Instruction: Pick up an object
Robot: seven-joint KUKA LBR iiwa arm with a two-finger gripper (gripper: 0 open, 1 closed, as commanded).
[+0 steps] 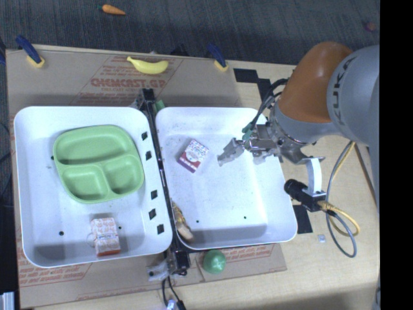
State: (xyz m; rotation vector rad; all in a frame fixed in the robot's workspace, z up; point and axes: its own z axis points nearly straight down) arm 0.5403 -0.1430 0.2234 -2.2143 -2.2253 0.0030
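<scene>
Camera view: arm (335, 95) reaches in from the right over the right bin (258, 228). Gripper (230, 152) sits low above the bin floor, upper middle, fingers pointing left. Finger spread: cannot tell, the tips blur together; nothing is visible between them.

Nearest object: a small red-and-white box (193, 155), flat on the right bin floor, just left of the gripper tip, apart from it. No obstruction between the two.

Left bin (26, 192): a green divided tray (98, 162) in the upper half; a second small box (104, 235) near the front wall, well apart from the gripper.

Outside the bins: a banana (148, 64) on the cardboard behind them, a green ball (214, 261) at the front beside the right bin, a tan object (181, 226) at the divider's front end.
</scene>
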